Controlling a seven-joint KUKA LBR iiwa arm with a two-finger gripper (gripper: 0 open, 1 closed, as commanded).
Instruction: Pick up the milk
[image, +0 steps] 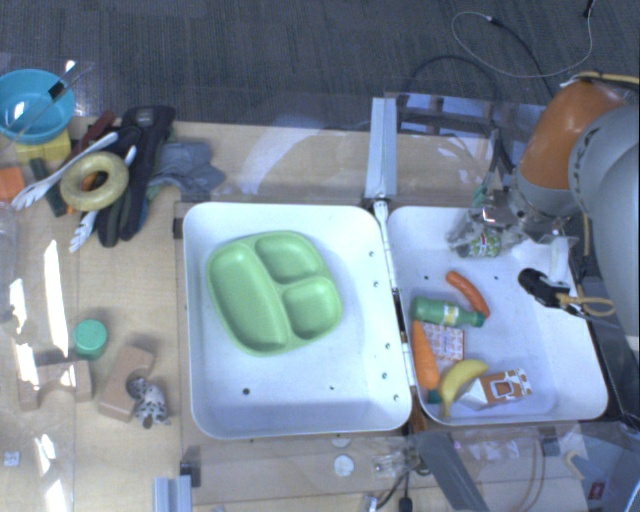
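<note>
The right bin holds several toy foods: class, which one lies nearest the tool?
The orange-red sausage. It lies alone towards the bin's upper middle, closest to the tool; the green bottle, carrot and banana lie lower.

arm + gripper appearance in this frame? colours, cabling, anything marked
The arm has rounded grey casings with a broad orange band above the wrist. Below it the gripper is a cluster of dark and metallic parts, too blurred to make out detail. Thin dark cables run beside the wrist, and a black part with a tan cord sits lower along the arm. No legible markings.
</note>
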